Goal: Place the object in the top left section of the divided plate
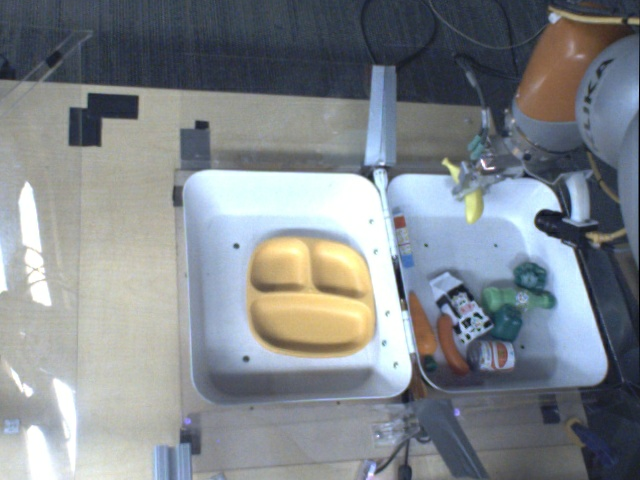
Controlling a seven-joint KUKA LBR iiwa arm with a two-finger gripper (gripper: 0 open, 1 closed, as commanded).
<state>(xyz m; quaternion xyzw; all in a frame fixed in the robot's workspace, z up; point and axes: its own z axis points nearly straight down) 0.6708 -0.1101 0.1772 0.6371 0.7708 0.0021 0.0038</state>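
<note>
The yellow divided plate [308, 296] lies in the middle of the left bin [215, 268]. Its top left section [278, 264] is a small hollow with nothing in it. My gripper [478, 168] hangs over the far edge of the right bin [575, 363], well to the right of the plate. A small yellow banana [470, 196] dangles from its fingertips, lifted above the bin floor, and the fingers are shut on the banana's upper end.
At the near side of the right bin lie a white carton with black marks [461, 306], green toys [520, 290], a can [492, 356], an orange carrot [424, 334] and a red sausage [452, 348]. A metal rail [381, 118] stands behind the bins' shared wall.
</note>
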